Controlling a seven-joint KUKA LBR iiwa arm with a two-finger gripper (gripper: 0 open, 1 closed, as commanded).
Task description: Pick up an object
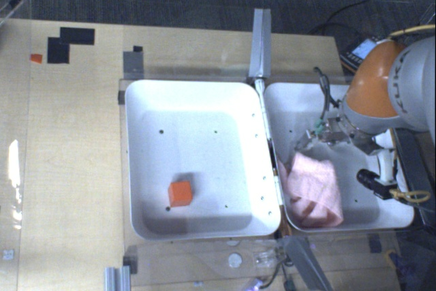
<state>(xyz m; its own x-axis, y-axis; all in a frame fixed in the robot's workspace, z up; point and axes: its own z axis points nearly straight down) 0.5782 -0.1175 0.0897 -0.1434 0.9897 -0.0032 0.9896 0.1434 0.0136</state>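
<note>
In the right-hand shallow white plastic bin (293, 102), the gripper (320, 135) sits low over the bin floor, toward the bin's far half. Gripper state: cannot tell from this angle whether it is apart or together, because the wrist hides most of it. Nothing is visibly held.

Just beside the gripper, on its near side, lies a crumpled pink cloth (315, 189), bunched against the bin wall next to the other bin. The cloth's upper edge is close under the gripper; contact cannot be confirmed.

Well apart from the gripper, across the divider, a small orange cube (180, 193) rests on the floor of the left-hand shallow white bin (197, 102), in its near part.

Farthest from the gripper, on the pale wooden worktop (68, 146), are flat black blocks (68, 42) and a tiny orange piece (36, 58).

Progress, as a judgement: approach looks done, with the arm down in the bin; grasp and lift remain. No object is off a surface yet. The cloth is the likely target, being nearest.
</note>
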